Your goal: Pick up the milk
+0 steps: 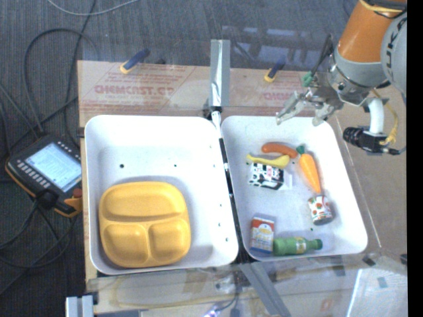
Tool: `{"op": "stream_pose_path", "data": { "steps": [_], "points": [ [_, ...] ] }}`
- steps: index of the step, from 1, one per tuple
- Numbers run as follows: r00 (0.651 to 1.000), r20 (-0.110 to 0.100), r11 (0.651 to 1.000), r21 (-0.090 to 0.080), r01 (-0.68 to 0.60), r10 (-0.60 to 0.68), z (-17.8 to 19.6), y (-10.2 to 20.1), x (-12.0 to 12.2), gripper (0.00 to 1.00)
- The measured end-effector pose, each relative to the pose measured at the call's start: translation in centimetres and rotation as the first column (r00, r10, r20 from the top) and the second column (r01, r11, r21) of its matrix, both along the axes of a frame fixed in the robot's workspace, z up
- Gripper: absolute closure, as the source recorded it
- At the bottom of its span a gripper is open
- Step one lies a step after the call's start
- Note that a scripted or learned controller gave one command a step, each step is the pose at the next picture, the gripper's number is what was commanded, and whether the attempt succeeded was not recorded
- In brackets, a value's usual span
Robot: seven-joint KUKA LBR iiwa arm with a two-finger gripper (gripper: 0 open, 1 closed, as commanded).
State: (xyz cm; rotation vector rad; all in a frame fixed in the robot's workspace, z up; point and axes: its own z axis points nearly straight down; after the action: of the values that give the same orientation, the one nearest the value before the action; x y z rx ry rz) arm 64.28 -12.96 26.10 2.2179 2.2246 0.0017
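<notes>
Two white bins sit side by side. The milk (267, 176) — a cow-patterned carton — lies near the middle of the right bin (344, 210), just below a banana (269, 159). Above that bin's far edge the gripper (305, 113) hovers, fingers spread, nothing between them. A yellow tray (145, 223) fills the left bin's near corner.

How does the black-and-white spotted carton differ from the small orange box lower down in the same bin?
The milk carton has black cow spots on white; the orange box is red-orange with a pale panel. The milk carton lies mid-bin beside the banana; the orange box sits near the front rim, against the green bottle. Both lie in the right bin.
</notes>
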Motion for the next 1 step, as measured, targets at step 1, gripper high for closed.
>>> {"op": "stream_pose_path", "data": {
  "steps": [1],
  "points": [
    [1.000, 0.024, 1.000, -0.006, -0.018, 0.018, -14.94, 2.95, -2.61, 0.00]
  ]
}}
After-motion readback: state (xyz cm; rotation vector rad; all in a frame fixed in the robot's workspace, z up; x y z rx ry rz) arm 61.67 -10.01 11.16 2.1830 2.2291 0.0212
